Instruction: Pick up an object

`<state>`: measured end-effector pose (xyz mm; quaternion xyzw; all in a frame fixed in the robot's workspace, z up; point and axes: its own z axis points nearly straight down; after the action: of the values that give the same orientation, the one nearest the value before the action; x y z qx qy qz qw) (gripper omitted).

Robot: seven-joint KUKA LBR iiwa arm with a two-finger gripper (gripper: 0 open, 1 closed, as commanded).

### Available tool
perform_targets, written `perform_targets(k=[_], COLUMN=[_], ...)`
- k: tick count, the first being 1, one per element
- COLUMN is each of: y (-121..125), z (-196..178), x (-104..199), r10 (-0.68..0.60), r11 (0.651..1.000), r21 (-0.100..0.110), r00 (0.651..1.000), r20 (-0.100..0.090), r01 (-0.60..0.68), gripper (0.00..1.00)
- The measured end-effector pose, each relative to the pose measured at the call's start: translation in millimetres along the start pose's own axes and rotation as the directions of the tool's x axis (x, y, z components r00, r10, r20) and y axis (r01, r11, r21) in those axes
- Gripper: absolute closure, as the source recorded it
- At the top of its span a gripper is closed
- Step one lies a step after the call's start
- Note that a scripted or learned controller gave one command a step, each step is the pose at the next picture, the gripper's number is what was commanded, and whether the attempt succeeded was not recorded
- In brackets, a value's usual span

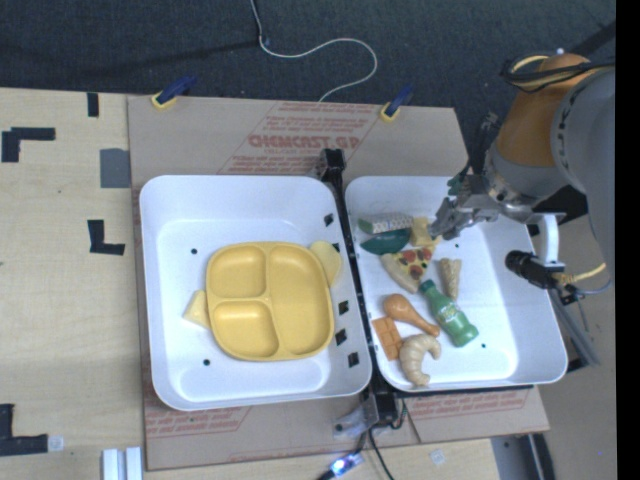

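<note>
Cardboard underlay bore both white bins; gripper (447, 218) hung over the right bin (520, 353) toys, its state unclear

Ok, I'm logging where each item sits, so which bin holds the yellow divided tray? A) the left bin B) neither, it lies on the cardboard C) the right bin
A: the yellow divided tray lies flat in the left bin, while the right bin holds the small toy foods such as the green bottle.

Dark carpet (120, 18) lies behind a pale wooden bench (60, 298) topped with cardboard (290, 138).
</note>
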<state>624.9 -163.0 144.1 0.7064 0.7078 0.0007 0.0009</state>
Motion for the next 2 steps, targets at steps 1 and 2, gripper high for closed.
perform_targets(k=[1, 2], y=[-4.2, -3.6], z=[-56.7, -81.2], x=[8.9, 9.8], r10=[0.000, 0.000], r11=[1.000, 1.000], r21=[0.000, 0.002], r00=[1.000, 1.000], r20=[0.000, -0.001], r01=[0.000, 0.000], gripper=[1.00, 1.00])
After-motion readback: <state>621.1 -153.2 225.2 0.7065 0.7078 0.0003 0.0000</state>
